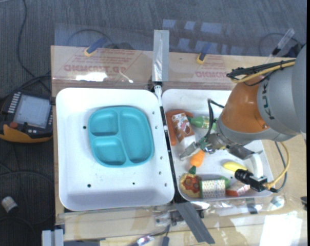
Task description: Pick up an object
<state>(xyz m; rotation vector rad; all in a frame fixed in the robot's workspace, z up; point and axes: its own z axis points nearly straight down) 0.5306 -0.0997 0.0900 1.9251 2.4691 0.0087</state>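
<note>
My gripper (198, 146) reaches down into the right bin (268, 160), in its middle, below the orange wrist band. Just under it lies a small orange carrot (196, 159). A red-brown packet (179, 125) lies to its upper left, and a green item (199, 121) sits right above it. A yellow banana-like piece (231, 165) lies to the right of the gripper. Along the bin's front edge rest a burger-like toy (190, 183), a silver can (212, 187) on its side, and a red piece (238, 190). Nothing is visibly lifted by the gripper.
The left bin (73, 183) holds a teal divided plate (121, 136). A ridge (165, 137) separates the two bins. The arm's grey body (283, 101) and its cables (278, 176) cover the right bin's far right side. A handheld device (26, 116) lies on the floor at left.
</note>
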